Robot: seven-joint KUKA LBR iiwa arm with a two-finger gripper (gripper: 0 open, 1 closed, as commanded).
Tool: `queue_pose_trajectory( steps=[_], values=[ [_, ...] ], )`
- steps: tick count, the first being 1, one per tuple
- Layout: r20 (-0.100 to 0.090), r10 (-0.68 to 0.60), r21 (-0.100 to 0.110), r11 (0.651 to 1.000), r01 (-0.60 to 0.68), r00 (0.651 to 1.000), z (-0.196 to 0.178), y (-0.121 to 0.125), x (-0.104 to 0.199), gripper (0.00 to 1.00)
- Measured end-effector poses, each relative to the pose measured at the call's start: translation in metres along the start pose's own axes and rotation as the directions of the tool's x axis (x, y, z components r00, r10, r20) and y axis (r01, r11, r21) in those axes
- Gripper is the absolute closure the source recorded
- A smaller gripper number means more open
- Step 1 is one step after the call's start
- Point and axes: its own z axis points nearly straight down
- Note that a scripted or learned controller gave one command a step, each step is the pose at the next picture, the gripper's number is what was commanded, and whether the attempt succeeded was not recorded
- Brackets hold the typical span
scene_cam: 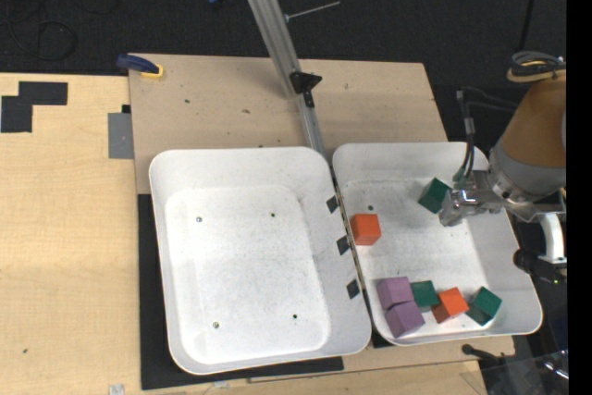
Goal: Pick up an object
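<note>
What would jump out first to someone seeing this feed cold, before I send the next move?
Probably the arm reaching in from the right, its gripper low over the right bin, right beside a dark green block; whether they touch can't be told. Next, the lone orange block near that bin's left wall, and the purple, green and orange cluster along its near edge.

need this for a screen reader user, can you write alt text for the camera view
A grey robot arm reaches from the right over the right white bin, its gripper beside a green block. An orange block lies near the bin's left wall; purple, green and orange blocks cluster at its near edge. The left white bin sits beside it.
</note>
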Motion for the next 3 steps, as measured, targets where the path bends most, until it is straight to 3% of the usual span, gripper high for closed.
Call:
queue_pose_trajectory(
  steps=[2, 3],
  values=[
    [0.0, -0.007, -0.002, 1.0, 0.007, 1.0, -0.112, 0.0, 0.004, 1.0],
    [-0.004, -0.01, 0.005, 1.0, 0.01, 1.0, -0.097, 0.001, 0.052, 1.0]
  ],
)
